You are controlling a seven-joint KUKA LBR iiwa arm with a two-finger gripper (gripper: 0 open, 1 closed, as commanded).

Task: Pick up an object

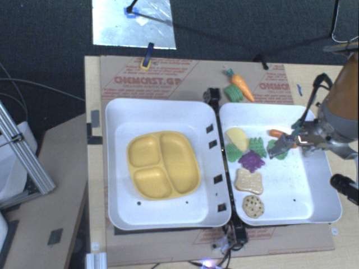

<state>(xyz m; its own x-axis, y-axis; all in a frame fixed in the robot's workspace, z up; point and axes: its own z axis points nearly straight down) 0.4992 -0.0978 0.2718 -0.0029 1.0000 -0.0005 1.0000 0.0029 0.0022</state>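
Broadly, the tabletop (95, 167) carries one sheet of brown printed cardboard (168, 77), and on it sit two shallow white plastic bins side by side. The left white bin (120, 116) holds a single yellow plastic plate with three compartments (164, 164). The right white bin (314, 195) holds seven small toy foods. The grey arm with its orange band (343, 102) reaches in from the right over this bin.

Counted by size, the right bin has one tan bread-shaped piece (248, 180), one round chocolate-chip cookie (253, 206), one pale yellow rounded piece (236, 139), one purple leafy piece (252, 161), two green leafy pieces and one small orange piece (275, 133). Outside the bins, on the cardboard above the right bin, lies one orange toy carrot with a green top (241, 83), just beside another green piece (233, 93).

The pincer (279, 148) sits low over the upper middle of the right bin, right at the green leafy piece on the right (279, 153), which shows under and around its dark fingertips. Whether the fingertips are spread or pressed together, it cannot be told, nor whether the piece is between them. The other green leafy piece (257, 145) lies just to the left of the pincer, the small orange piece just above it, and the purple leafy piece below and to its left. The cookie and bread piece are well apart from it, nearer the front wall.
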